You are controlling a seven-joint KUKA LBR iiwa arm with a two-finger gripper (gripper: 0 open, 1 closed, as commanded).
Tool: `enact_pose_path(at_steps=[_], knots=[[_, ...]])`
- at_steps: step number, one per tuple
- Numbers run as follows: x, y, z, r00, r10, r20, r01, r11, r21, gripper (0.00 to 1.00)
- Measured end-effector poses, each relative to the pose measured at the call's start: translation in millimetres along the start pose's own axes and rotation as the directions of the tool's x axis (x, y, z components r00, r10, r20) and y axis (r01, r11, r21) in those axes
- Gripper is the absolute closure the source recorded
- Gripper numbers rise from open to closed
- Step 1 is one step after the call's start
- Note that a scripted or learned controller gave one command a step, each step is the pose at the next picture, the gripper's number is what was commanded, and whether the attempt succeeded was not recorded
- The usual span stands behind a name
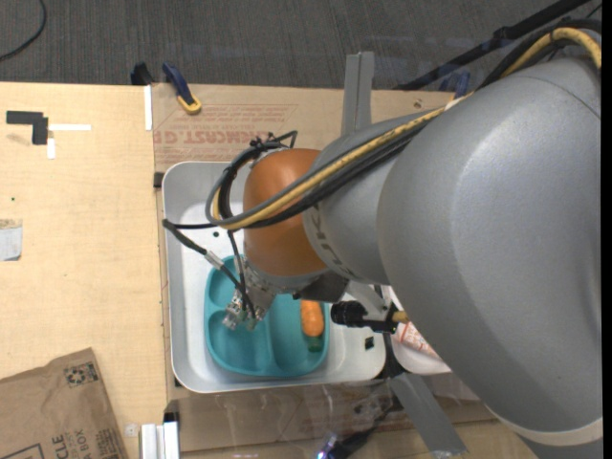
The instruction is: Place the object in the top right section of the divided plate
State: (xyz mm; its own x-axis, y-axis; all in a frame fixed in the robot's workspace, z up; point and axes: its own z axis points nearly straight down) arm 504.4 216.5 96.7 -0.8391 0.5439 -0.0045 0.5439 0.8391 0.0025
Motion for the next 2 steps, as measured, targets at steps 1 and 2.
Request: enact_pose_path(at_steps=[1, 2], knots=[[-68, -16, -114, 0.989, 0.148, -0.002, -0.148, 0.989, 0.004, 1.00], [-60, -71, -4, 0.995, 0.102, -0.004, -0.102, 0.995, 0.004, 1.00]])
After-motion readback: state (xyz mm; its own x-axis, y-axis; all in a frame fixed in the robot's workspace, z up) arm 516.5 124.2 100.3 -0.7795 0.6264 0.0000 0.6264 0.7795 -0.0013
